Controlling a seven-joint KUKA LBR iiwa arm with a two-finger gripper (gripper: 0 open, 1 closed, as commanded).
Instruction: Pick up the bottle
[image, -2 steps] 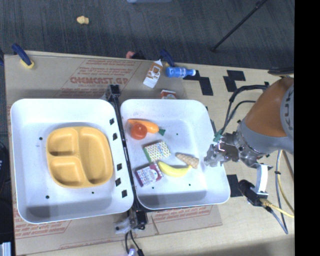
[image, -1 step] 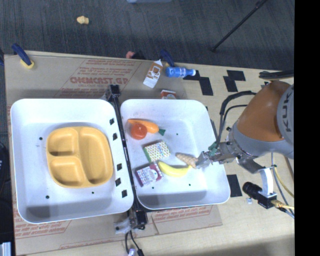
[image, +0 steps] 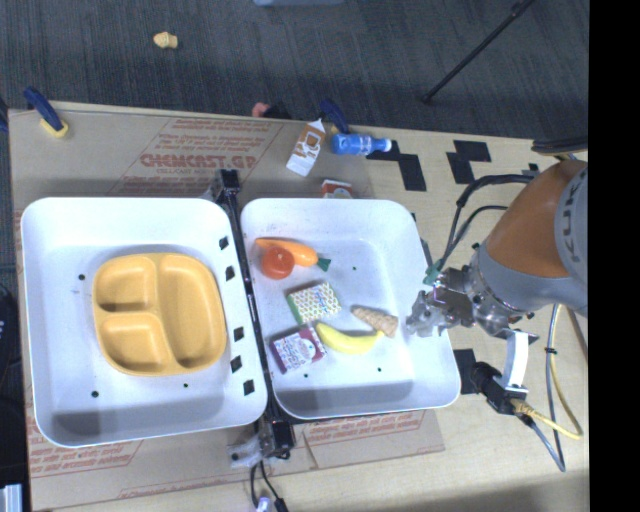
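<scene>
Two shallow white bins sit side by side across the middle of the frame. The left bin (image: 50, 300) holds a yellow divided tray (image: 158, 312) with three compartments, lying flat in its middle. The right bin (image: 400, 235) holds a scatter of small things: a carrot (image: 290, 248) and a red tomato (image: 277, 262) touching each other in its upper left part, a patterned box (image: 313, 300) near the centre, a small printed packet (image: 296, 350) below it, a banana (image: 347, 340) just beside the packet toward the right, and a waffle cone (image: 375, 319) just above the banana's right end.

Above the right bin, outside it on the cardboard bench top near the upper middle of the frame, lies a small carton (image: 306, 148), and just to its right the blue bottle (image: 352, 145), lying on its side with its cap end pointing right.

At the right of the frame the arm (image: 535, 240) reaches in, and the gripper (image: 428, 312) sits over the right rim of the right bin, well apart from the bottle. Whether its fingers are spread or closed I cannot tell; nothing is seen between them.
</scene>
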